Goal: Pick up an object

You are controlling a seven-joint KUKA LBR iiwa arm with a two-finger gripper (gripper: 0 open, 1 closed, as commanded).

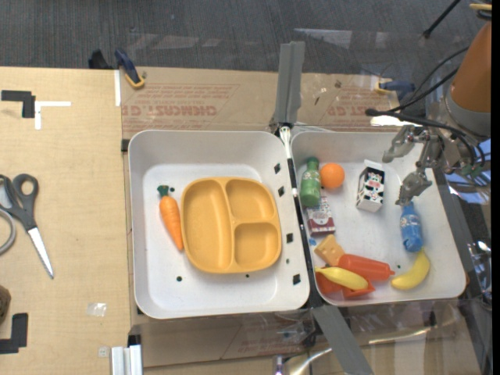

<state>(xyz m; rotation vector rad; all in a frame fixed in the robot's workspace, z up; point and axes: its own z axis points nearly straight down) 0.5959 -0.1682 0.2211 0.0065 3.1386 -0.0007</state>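
My gripper (412,169) hangs over the right bin's far right side with its fingers spread and nothing between them. Just below it lies a blue bottle (411,229). A small milk carton (372,188) stands to the gripper's left, with an orange ball (333,176) and a green bottle (311,183) further left. Near the front of that bin lie a banana (412,273), a red piece (366,266), a yellow piece (344,277) and a cracker-like piece (329,249).
The left bin (148,233) holds a yellow divided plate (231,224) and a toy carrot (170,218). A small red-and-white packet (319,222) lies by the divider. Scissors (30,219) rest on the bench at left. Cables run past the right bin's (445,209) far corner.
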